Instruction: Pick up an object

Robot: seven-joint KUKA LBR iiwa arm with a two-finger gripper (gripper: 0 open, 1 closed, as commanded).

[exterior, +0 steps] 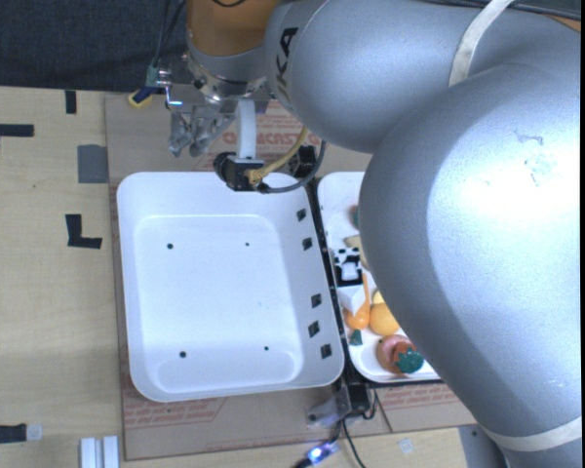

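My gripper (189, 140) hangs at the top of the view, past the far rim of the left white bin (127, 261) and above the brown cardboard. I see nothing held under it. The right bin (333, 185) is mostly hidden behind the big grey arm. In its visible strip lie a black-and-white patterned item (348, 262), orange pieces (375, 316) and a red and green object (403, 357) near the front corner. The gripper is far from these, up and to the left.
Black clips line the wall between the two bins (317, 300). A cable with a black connector (236, 172) dangles by the left bin's far rim. Black tape marks (78, 234) sit on the wooden bench at left.
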